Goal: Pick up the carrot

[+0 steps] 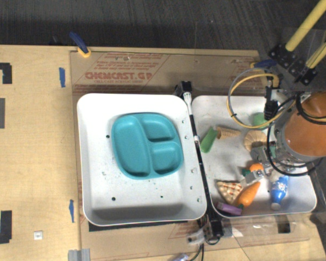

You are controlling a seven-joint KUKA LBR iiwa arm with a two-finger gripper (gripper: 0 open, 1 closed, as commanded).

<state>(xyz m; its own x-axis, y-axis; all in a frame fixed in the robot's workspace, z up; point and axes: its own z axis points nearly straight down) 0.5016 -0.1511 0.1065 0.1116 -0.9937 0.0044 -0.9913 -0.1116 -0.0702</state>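
Observation:
The carrot is an orange tapered piece lying at a slant in the right bin, near its front edge. It touches a pizza slice on its left. My gripper hangs low over the right bin, just above and slightly right of the carrot's thick end. A small orange patch shows at the gripper's tip; I cannot tell what it is. The arm's wrist and cables hide the bin's right middle part.
The right bin also holds a green block, a cone, a tan shell-like piece, a green item, a blue bottle and a purple piece. The left bin bears a teal divided plate.

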